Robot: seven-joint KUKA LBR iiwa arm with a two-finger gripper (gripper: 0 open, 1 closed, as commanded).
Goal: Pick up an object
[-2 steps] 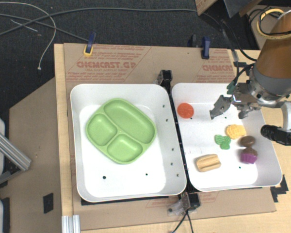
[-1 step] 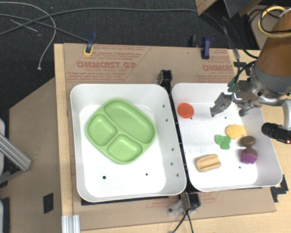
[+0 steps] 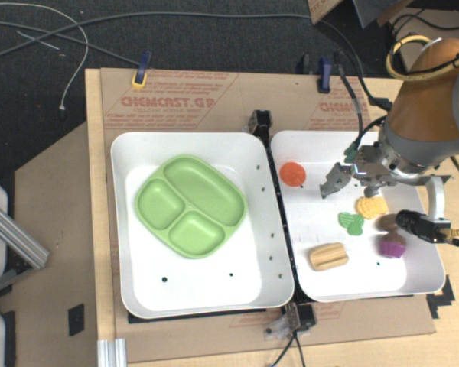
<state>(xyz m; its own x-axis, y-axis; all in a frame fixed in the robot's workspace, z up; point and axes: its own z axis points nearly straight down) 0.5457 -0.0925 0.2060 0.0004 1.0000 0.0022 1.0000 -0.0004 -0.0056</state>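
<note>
Camera view, right bin [image 3: 314, 293]: gripper [image 3: 335, 183] low over the bin's upper middle, its grey fingers spread apart with nothing between them; orange round piece [image 3: 293, 174] just to its left, apart from the fingertips; yellow piece [image 3: 372, 206] just to its lower right, green piece [image 3: 351, 222] directly below it and touching the yellow one, tan bread-like piece [image 3: 328, 256] farther below, purple piece [image 3: 392, 245] at the far lower right. Left bin [image 3: 130, 159], well to the gripper's left: one green three-compartment plate [image 3: 190, 205] lying flat near the middle.
</note>
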